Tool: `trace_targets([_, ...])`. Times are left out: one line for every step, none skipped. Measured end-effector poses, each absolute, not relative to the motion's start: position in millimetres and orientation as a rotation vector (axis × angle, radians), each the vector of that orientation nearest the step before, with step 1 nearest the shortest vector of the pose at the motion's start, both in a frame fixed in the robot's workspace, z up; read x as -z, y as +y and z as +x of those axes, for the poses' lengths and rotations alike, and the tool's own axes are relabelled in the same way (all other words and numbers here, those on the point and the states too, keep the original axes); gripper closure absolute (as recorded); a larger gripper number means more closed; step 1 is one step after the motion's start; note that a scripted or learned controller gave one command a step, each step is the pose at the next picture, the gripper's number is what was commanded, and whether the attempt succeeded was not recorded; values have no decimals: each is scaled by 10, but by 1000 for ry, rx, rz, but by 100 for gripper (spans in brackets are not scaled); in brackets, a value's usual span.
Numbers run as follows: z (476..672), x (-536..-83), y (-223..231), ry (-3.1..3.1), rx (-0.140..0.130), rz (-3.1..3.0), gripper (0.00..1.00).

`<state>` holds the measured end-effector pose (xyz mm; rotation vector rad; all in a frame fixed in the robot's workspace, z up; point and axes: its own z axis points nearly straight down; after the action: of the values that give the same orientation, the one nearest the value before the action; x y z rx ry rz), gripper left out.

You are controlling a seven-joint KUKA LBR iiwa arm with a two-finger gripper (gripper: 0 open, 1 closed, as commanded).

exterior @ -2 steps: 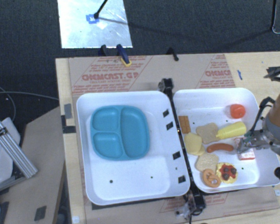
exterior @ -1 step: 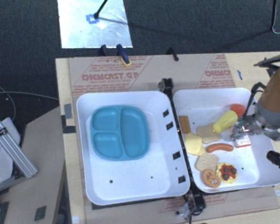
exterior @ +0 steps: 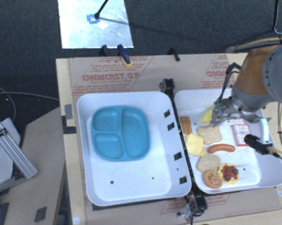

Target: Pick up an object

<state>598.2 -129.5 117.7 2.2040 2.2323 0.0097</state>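
Note:
The right bin [exterior: 268, 173] holds toy food: a yellow piece [exterior: 208, 116] near its back, a bread slice [exterior: 211, 135], a yellow cheese wedge [exterior: 195, 144], a sausage [exterior: 221, 148], a round cracker [exterior: 208, 163], a small pizza [exterior: 228, 172], an orange ring [exterior: 213, 179] and a red-and-white packet [exterior: 240, 134]. My gripper [exterior: 218, 118] reaches down from the right and sits right beside the yellow piece, above the bread slice. The fingertips are dark and small here, and nothing shows clearly between them.
The left bin [exterior: 102, 184] holds a blue divided plate [exterior: 120, 133]. A black divider with clips [exterior: 176, 131] runs between the bins. The grey arm with its orange band [exterior: 254, 75] hangs over the right bin's back right. Cables [exterior: 281, 155] trail along the right side.

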Motion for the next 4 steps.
trace_targets([5947,-1157,-1354,2225,-2,2216,0])
trace_targets([6215,-879,-829,2224,-3,2203,0])
trace_targets([5420,-877,-1082,2213,-7,2222,0])
trace_targets([6017,-874,-849,2223,-8,2207,0])
